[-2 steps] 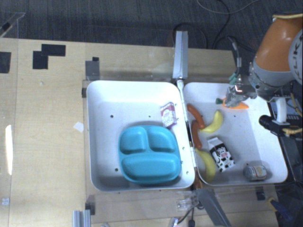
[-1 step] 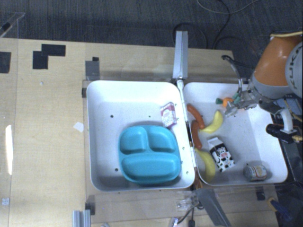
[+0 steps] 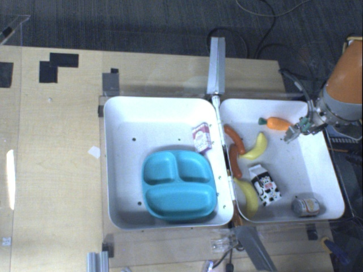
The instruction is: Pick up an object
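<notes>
The claw [image 3: 302, 127] hangs near the right bin's [image 3: 332, 180] back edge; I cannot tell its state; the carrot [image 3: 278, 123] lies sideways just left of it

My arm [image 3: 347, 78] wears a broad orange band above a grey wrist; my pincer [image 3: 300, 129] is small, metallic grey.

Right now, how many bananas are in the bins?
2, both in the right bin: one banana beside the sausages near the divider, the other banana at the front, left of the cow-print carton.
</notes>
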Robot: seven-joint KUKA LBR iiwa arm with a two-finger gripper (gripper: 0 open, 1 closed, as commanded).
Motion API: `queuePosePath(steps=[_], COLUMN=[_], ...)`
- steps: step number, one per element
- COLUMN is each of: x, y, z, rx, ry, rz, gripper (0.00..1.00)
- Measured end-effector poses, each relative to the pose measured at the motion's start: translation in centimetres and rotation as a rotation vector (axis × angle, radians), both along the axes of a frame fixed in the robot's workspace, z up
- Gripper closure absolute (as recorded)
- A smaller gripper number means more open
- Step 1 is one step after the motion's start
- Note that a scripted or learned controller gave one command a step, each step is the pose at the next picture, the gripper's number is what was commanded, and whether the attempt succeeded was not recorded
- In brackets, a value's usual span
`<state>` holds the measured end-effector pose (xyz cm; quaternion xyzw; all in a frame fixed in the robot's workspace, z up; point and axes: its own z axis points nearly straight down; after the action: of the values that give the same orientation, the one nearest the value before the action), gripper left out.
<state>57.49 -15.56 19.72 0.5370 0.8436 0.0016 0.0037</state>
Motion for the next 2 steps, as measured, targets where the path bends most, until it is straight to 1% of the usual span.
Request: queuePosePath(steps=[1, 2], x=[2.8, 9.7], y=[-4.7, -4.9], z=[-10.8, 0.4], rx=[-0.002, -0.002], ry=[-0.005, -0.005], rz=[-0.053, -0.034], gripper=[1.0, 1.0])
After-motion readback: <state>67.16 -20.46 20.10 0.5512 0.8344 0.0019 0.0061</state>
